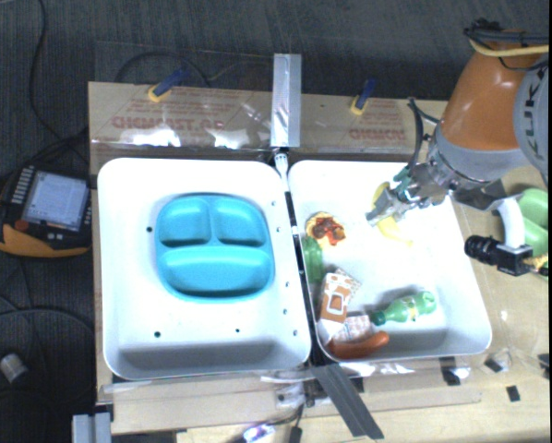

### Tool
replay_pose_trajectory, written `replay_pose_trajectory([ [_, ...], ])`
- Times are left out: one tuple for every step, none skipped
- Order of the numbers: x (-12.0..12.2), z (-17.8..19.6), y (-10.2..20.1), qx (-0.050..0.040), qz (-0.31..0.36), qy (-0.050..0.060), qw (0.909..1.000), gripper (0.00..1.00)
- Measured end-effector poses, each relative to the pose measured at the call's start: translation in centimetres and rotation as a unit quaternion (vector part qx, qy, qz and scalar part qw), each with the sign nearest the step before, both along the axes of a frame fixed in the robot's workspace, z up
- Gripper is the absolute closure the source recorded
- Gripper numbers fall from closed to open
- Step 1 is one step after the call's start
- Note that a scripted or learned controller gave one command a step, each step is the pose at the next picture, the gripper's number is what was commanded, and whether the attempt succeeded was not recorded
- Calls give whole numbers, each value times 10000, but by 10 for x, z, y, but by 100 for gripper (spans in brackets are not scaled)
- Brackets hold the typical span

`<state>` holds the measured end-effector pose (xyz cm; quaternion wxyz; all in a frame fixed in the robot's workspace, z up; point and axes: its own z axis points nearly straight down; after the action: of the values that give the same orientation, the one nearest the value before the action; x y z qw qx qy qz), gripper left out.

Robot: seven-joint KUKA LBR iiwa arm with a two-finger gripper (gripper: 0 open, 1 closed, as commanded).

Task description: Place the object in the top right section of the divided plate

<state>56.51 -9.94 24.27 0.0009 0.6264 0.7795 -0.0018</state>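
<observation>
Blue divided plate [213, 247] sits in the left bin [119, 275], all three sections bare, two small ones at the far side, one large at the near side. Arm [493, 100] comes in from the right over the right bin [461, 284], its upper part cut off by the frame edge. Gripper [393, 206] hangs low over the far part of the right bin, right by a yellow object [393, 229]; the yellow piece shows above and below the fingertips, partly covered by them, shape hard to make out. Can't tell if the fingers are clamped on it or spread, too small and blurred.

Rest of the right bin: a round red-brown food item [326, 230] near the divider, a green item [312, 261] against the divider wall, mostly hidden. Orange-white packet [337, 295], green bottle-like toy [403, 308] lying on its side, red sausage-like item [359, 344] at the near wall. Small label-like piece next to the packet, unreadable.
</observation>
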Motion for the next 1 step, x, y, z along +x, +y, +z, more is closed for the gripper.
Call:
replay_pose_trajectory([
  [0, 0, 0, 1, 0, 0, 10000, 0],
])
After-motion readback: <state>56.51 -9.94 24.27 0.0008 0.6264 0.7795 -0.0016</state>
